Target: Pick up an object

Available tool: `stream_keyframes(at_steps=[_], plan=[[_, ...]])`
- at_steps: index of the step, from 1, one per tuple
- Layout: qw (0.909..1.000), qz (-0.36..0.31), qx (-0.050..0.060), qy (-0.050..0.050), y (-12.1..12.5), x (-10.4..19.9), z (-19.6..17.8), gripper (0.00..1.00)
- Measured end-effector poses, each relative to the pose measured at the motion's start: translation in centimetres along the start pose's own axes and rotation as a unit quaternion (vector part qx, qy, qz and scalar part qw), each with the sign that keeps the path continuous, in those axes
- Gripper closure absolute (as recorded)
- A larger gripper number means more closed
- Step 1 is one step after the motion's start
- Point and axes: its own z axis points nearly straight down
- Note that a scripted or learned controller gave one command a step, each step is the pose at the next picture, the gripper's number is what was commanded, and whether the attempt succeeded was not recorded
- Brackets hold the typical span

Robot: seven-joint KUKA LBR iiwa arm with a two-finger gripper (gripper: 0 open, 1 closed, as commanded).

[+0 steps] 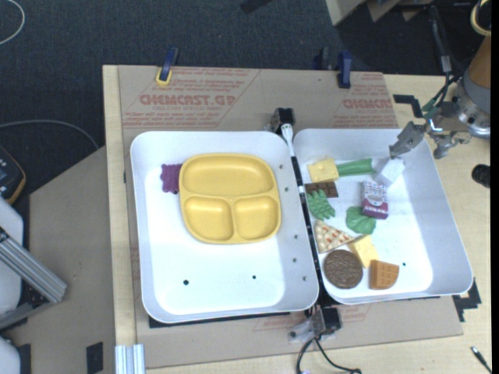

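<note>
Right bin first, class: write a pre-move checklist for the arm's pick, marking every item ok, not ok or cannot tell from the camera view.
1. Tool over the right bin: ok.
2. Target under tool: small purple-labelled packet lies just below it: ok.
3. Tool open or shut: cannot tell.
4. Packet clear of neighbours: green piece touches it: not ok.
5. Anything held already: cannot tell.
6. Yellow divided tray sits in the left bin, off the approach path: ok.

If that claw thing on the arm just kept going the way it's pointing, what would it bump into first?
Probably the small purple-labelled packet. The end effector slants down and leftward into the right bin, and the packet lies just beyond its tip. Depth is hard to judge from one view.
</note>
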Motion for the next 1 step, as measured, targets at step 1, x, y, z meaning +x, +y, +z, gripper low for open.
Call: stream_keyframes(at_steps=[1], plan=[[1.0,0.0,0.0,0.0,-0.17,-0.17,3.98,0.0]])
